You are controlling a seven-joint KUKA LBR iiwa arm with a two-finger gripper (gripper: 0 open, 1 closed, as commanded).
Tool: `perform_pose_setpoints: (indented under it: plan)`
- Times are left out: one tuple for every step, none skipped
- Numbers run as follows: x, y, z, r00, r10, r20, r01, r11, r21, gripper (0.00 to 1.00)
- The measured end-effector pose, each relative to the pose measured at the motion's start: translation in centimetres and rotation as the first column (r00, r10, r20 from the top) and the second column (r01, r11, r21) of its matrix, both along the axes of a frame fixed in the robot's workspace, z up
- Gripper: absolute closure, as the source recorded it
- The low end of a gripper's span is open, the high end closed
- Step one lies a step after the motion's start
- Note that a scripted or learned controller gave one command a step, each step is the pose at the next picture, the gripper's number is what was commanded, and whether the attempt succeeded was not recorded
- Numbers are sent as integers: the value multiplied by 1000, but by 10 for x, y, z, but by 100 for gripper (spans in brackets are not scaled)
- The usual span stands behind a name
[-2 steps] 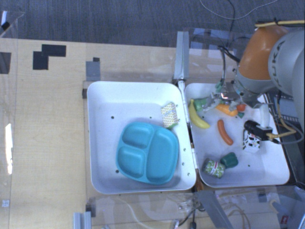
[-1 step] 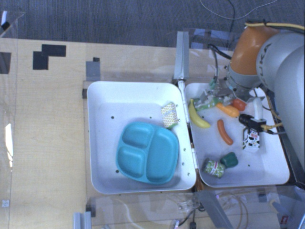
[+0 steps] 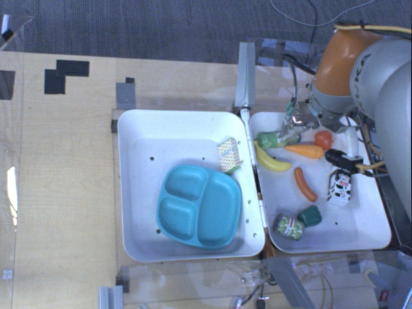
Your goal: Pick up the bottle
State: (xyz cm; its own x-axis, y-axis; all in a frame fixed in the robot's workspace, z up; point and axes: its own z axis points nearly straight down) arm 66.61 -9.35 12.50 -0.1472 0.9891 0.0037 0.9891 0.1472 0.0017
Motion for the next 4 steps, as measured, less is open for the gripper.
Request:
perform_pose_setpoints:
  plan:
    - [0, 0, -1, 1000, 0, 1, 0, 1000, 0, 0]
    - [4, 81, 62, 992, -124, 6, 124, 992, -2, 0]
    - [5, 9, -38, 995, -102, 7, 102, 995, -4, 0]
    - [7, 10, -24, 995, -98, 15, 98, 995, -3, 100]
